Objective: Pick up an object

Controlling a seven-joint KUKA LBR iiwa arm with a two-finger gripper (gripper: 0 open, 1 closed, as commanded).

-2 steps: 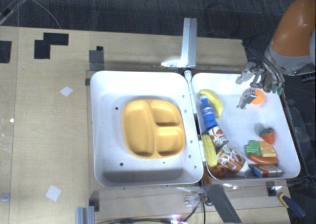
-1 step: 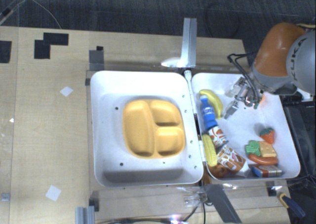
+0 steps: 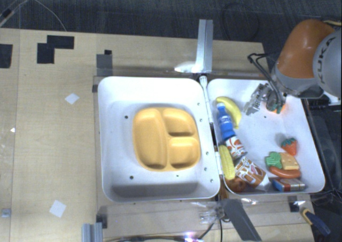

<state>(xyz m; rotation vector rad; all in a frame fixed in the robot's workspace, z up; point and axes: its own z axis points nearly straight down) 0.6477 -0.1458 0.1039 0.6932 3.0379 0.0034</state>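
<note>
Arm (image 3: 307, 56) reaches in over right bin (image 3: 315, 145); gripper (image 3: 260, 99) hangs low near back of bin, just beside banana (image 3: 230, 108); claw state too blurry, cannot tell; nothing seen in its grip.

Toys lie in right bin: banana, blue bottle (image 3: 225, 122), corn (image 3: 226, 162), strawberry (image 3: 289, 144), more in front corner; left bin (image 3: 109, 145) has yellow tray (image 3: 165, 138).

Task looks just begun; no toy lifted yet; grab and lift left to do; banana is closest pick, I think.

Banana (image 3: 229, 108), blue bottle (image 3: 225, 123), corn (image 3: 227, 162), other small items, maybe toy food, in right bin (image 3: 310, 123).
</note>
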